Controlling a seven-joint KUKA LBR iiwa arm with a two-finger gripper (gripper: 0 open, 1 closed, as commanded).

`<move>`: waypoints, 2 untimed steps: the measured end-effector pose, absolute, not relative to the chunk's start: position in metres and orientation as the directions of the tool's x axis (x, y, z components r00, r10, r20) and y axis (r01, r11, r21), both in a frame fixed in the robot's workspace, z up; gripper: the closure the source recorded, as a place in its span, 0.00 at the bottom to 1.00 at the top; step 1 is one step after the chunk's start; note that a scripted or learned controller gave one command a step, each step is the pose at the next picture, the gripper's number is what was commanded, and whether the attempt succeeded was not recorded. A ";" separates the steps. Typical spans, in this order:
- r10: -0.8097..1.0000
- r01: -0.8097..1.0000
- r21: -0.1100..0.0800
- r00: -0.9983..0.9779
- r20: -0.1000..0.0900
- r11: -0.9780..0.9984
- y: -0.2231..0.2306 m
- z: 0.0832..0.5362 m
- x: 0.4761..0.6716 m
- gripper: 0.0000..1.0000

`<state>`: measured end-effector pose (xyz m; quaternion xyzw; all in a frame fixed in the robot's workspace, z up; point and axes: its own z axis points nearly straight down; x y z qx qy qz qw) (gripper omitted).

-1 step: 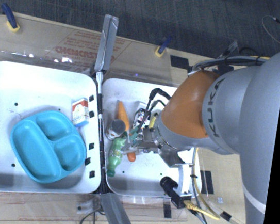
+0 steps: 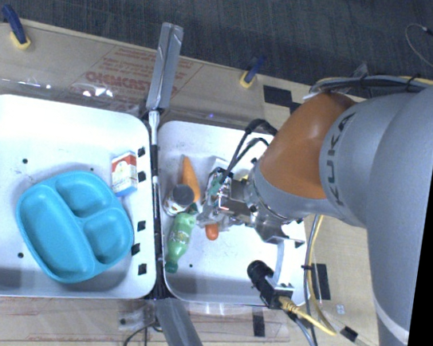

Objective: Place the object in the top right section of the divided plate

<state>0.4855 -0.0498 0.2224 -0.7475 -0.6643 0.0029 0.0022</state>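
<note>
Lettering "KUKA" marks the arm (image 2: 346, 167) — gripper (image 2: 215, 208) over the right bin (image 2: 219, 289), grip state unclear.

Dark ribbed floor (image 2: 225, 8) beyond bench; cardboard sheet (image 2: 96, 61) clamped by blue clips (image 2: 17, 25), possibly printed red.

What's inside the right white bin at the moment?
In the shallow white right bin: an orange carrot, a green plastic bottle and a small dark-lidded jar. The gripper and arm cover the bin's right part.
</note>
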 end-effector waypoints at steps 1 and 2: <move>1.000 1.000 -0.010 0.016 0.001 -0.016 0.002 0.188 0.511 1.00; 0.997 0.997 -0.005 -0.074 0.000 0.074 0.049 0.235 0.477 1.00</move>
